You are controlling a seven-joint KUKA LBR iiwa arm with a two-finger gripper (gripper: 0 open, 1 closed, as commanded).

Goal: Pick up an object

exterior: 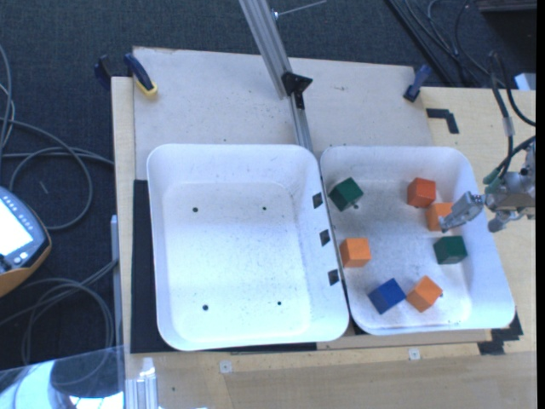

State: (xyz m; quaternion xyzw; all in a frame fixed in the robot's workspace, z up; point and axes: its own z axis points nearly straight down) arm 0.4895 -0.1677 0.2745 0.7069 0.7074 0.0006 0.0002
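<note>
Squarely level: orange block (355, 251), no long axis.

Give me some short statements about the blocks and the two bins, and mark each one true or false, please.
1. All the blocks lie in the right bin. True.
2. There are two blue blocks. False: only one blue block is there, near the front of the bin.
3. There are two green blocks. True: one green block at the bin's left side, another green block at its right.
4. The gripper is above the left bin. False: it is at the right bin's right side, beside an orange block.
5. An orange block sits next to the blue one. True.
</note>
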